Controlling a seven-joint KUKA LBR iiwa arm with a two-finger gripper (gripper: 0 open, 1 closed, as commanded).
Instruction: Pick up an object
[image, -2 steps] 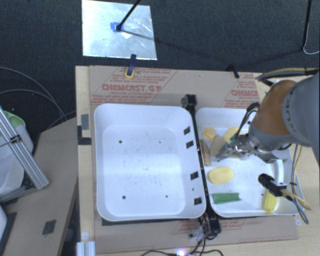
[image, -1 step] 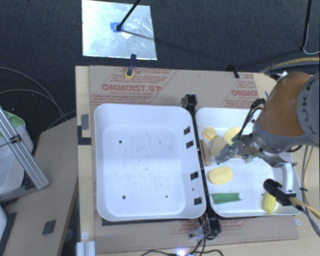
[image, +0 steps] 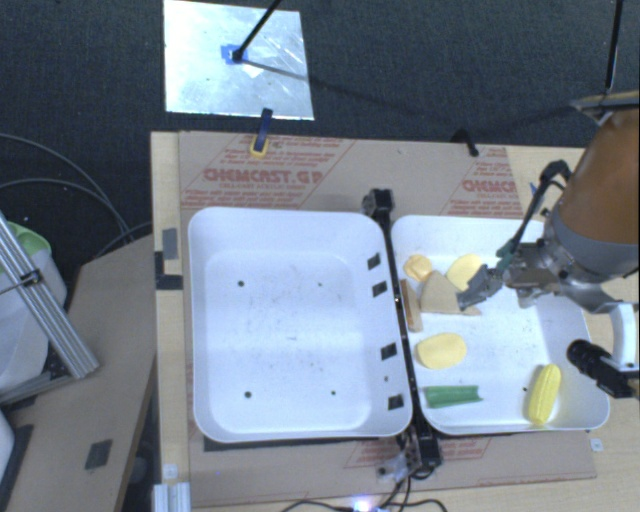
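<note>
A pale wooden table (image: 120, 300) fills the middle of the frame, with a printed cardboard sheet (image: 330, 170) laid over it beneath two shallow white bins. The left bin (image: 290, 230) takes the centre of the frame, its floor scuffed with faint grey marks. The right bin (image: 500, 405) sits just beside it, joined along a dark hinge strip with black clips.

In the right bin lie several objects: a small yellow piece (image: 417, 267) near its upper left corner, a rounder yellow piece (image: 463, 269) beside it, a tan wedge (image: 438, 294) just below the two, a yellow oval (image: 441, 350) lower down, a green strip (image: 453, 396) near the bottom edge, and a yellow corn cob (image: 543, 392) at the lower right.

The arm comes in from the right edge of the frame, orange above grey. Its gripper (image: 474, 291) is lowered at the tan wedge's right edge, close to the rounder yellow piece; whether it is parted or clenched, or grasping anything, I cannot tell.

Dark carpet (image: 80, 70) covers the floor around the table. A shiny metal plate (image: 210, 60) lies at the upper centre, and a yellow and blue clip (image: 261, 135) sits at the cardboard's top edge. Aluminium framing (image: 45, 310) and cables (image: 60, 190) occupy the left side.
</note>
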